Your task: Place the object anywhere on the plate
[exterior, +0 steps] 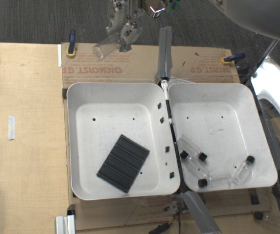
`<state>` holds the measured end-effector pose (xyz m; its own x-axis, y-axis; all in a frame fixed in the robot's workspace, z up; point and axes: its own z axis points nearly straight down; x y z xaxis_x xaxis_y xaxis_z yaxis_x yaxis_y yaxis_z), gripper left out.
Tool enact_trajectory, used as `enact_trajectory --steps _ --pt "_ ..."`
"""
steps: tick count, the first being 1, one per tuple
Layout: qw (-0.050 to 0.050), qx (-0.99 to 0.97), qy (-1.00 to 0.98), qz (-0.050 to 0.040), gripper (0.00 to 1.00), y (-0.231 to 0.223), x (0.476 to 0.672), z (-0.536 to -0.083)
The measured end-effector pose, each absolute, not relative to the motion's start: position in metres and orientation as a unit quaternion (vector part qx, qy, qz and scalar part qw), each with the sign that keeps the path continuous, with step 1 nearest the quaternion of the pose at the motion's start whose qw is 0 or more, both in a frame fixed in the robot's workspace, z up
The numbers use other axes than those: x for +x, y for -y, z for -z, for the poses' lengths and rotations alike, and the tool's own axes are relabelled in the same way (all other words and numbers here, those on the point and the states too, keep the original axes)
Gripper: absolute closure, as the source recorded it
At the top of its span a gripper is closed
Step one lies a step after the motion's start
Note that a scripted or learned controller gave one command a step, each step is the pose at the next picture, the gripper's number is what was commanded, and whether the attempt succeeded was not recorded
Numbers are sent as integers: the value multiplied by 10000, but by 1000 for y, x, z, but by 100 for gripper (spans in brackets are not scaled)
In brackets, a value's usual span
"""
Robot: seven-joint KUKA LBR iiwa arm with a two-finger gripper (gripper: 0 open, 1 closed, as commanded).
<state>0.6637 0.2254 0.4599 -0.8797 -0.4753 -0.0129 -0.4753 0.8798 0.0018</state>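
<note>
A black ribbed rectangular plate [123, 163] lies flat and turned at an angle in the near part of the left bin [81, 99]. My gripper [125, 39] hangs high beyond the far edge of the left bin, over the cardboard sheet. A clear plastic vial [104, 48] sticks out from between its fingers, pointing left and slightly down. The fingers are shut on that vial. The gripper is well away from the plate, further back and at about the same left-right position.
The right bin [249, 101] holds several clear vials with black caps [192, 153] near its front. A grey divider bar [165, 52] rises between the bins. Clamps [71, 43] pin the cardboard at both far corners. At the far left is a wooden tabletop [23, 130].
</note>
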Motion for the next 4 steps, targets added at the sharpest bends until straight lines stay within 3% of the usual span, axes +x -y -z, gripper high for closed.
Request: enact_trajectory --steps 4 --pt "132 -2389 -9709 -62 100 -223 670 -495"
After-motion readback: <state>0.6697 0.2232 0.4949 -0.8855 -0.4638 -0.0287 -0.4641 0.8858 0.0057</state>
